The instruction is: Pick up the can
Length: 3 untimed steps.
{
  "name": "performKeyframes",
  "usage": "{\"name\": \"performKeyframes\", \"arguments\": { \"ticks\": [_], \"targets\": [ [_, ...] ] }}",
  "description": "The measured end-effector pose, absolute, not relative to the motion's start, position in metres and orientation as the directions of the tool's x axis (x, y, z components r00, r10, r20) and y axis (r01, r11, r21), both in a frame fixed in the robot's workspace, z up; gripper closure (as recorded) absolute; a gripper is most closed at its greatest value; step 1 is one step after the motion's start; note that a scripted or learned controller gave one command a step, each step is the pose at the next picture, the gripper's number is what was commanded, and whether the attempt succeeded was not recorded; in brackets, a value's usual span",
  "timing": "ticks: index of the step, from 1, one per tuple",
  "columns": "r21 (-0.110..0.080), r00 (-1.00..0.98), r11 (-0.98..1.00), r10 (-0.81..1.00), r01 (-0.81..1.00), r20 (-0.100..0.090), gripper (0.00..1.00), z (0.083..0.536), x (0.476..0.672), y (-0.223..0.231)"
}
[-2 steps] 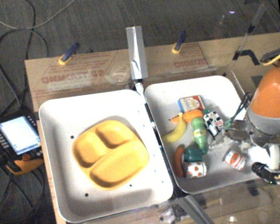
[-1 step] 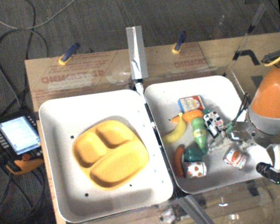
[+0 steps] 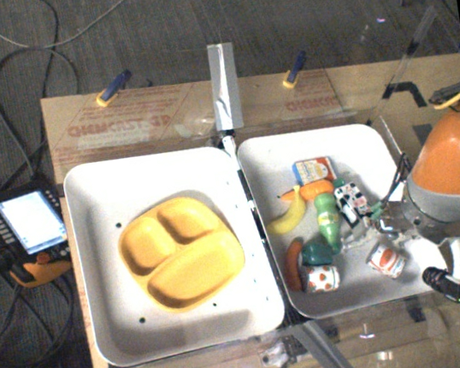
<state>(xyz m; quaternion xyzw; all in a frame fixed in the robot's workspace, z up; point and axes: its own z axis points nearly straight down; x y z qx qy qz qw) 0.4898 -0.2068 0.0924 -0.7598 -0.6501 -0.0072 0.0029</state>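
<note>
A small white can with an orange-red label [image 3: 386, 260] lies in the right bin [image 3: 352, 135], near its front right corner. My gripper [image 3: 389, 223] hangs just above and behind the can, at the end of the grey arm with the orange band [image 3: 445, 164] reaching in from the right. Wrist hardware and cables blur the gripper's tip. Nothing is visibly lifted off the bin floor.
Left of the can lie a white cup with orange spots [image 3: 321, 277], a teal item [image 3: 316, 252], a brown sausage [image 3: 294, 264], a green bottle [image 3: 328, 215], a banana [image 3: 289, 215], a black-and-white toy [image 3: 349, 200] and a blue-orange box [image 3: 313, 170]. A yellow divided plate [image 3: 181, 249] sits in the left bin [image 3: 92, 244].
</note>
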Motion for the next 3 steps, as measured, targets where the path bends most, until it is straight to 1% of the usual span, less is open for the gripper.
{"name": "performKeyframes", "arguments": {
  "ticks": [1, 2, 3],
  "targets": [
    [0.003, 0.04, -0.04, 0.999, 0.999, 0.009, 0.0, 0.0911, 0.4881, -0.207],
    [0.004, -0.301, 0.301, 0.954, 0.954, 0.007, 0.0, 0.0899, 0.4867, -0.2139],
    [0.011, -0.301, 0.301, 0.954, 0.953, -0.002, 1.0, 0.0998, 0.4895, -0.2148]
  ]
}}
